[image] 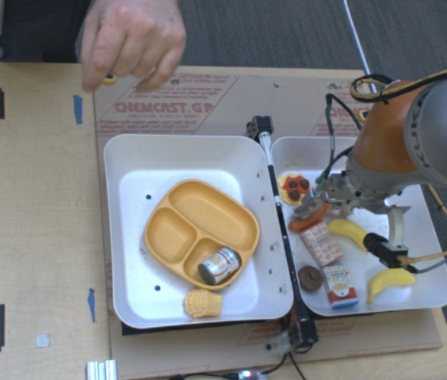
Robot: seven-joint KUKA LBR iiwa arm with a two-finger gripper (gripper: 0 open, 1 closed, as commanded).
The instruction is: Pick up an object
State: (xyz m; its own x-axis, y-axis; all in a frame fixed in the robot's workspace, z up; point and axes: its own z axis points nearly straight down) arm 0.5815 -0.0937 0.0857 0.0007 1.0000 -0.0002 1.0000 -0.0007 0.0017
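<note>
My gripper (316,206) hangs low over the left part of the right bin (439,293), below the grey and orange arm (398,145). It is right at an orange-red toy (305,222); I cannot tell whether it touches it. Close by lie a pizza slice (294,187), a pink wafer bar (322,245), a brown round cookie (311,278), a small carton (340,286), a yellow banana (349,231) and a second banana (390,279).
The left bin (114,212) holds a yellow divided plate (200,216) with a silver can (220,265) in one compartment, and a yellow corn piece (203,303) in front. A person's hand (132,30) hovers beyond the bins at upper left.
</note>
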